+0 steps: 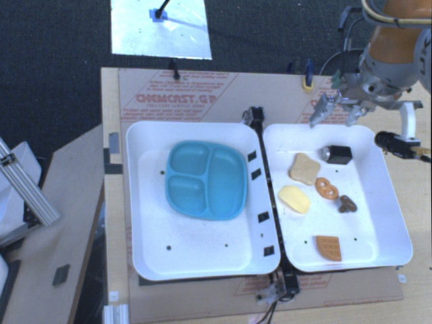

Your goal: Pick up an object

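Two shallow white bins sit side by side on the bench, and the black divider [264,181] where they meet serves as the landmark. Left of the divider, the left bin [145,248] holds a blue sectioned plate [206,179], lying flat near the bin's middle.

Right of the divider, the right bin [391,235] holds six small things. A tan bread slice [305,169] lies nearest the divider in the upper half, with a black block [337,154] beyond it toward the far wall. A yellow piece [294,199] lies just below the bread, also close to the divider. A pretzel [327,188] rests farther right of the divider, apart from the bread, and a small brown lump [347,204] lies just beside the pretzel on its far side. An orange waffle-like square [329,248] sits toward the near wall, well apart from the others.

The gripper [335,111] hangs above the far rim of the right bin, right of the divider's upper end, its two fingers spread apart with nothing between them. It is well apart from every item in the bin.
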Controlling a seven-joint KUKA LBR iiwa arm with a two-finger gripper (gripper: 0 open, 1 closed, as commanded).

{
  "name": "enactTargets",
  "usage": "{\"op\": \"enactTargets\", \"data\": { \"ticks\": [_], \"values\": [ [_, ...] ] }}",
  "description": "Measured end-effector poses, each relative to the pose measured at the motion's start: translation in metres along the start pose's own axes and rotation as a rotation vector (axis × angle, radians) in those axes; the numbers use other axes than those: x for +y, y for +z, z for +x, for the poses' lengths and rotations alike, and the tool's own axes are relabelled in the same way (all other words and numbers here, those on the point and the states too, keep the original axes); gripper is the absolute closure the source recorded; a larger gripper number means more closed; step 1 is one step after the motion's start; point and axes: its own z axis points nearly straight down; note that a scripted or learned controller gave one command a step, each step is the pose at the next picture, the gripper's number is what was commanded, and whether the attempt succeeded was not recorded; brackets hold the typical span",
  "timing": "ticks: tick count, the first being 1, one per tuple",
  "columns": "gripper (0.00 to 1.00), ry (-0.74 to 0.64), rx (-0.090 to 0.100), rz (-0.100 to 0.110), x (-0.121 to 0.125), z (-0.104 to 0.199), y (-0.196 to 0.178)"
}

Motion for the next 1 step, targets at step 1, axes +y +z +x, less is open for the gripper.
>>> {"op": "enactTargets", "data": {
  "ticks": [1],
  "values": [
    [0.00,-0.002,-0.001,-0.011,0.0014,0.0003,-0.0071]
  ]
}}
